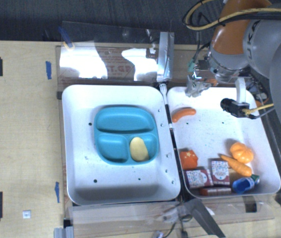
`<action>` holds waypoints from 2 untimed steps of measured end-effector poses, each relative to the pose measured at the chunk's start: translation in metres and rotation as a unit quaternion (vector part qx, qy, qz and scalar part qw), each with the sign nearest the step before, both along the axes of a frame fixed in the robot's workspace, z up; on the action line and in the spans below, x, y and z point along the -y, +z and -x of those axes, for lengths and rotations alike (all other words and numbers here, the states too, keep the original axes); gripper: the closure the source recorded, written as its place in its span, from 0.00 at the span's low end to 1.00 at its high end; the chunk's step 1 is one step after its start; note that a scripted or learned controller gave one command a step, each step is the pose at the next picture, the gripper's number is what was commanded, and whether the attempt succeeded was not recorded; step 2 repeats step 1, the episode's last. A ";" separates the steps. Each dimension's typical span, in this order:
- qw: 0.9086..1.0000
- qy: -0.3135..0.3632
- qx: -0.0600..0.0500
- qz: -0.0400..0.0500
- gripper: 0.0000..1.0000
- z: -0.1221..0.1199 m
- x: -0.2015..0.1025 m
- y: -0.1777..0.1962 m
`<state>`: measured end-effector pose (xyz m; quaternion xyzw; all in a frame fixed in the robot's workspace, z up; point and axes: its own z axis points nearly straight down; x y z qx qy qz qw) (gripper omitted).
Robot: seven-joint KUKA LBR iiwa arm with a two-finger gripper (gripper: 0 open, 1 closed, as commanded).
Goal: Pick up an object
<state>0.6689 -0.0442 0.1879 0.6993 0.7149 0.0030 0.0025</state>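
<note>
The sausage (183, 113) lies at the right bin's (272, 155) upper left, close to the wall, just below the gripper (196, 89). Whether the tool is open cannot be told; nothing is visibly held. A descent risks striking the wall or nudging the sausage sideways.

grey arm (274, 48), orange band, yellow cables
</note>
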 end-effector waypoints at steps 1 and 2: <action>0.991 0.130 -0.005 0.000 1.00 0.076 0.021 -0.004; 0.991 0.130 -0.005 0.000 1.00 0.076 0.021 -0.004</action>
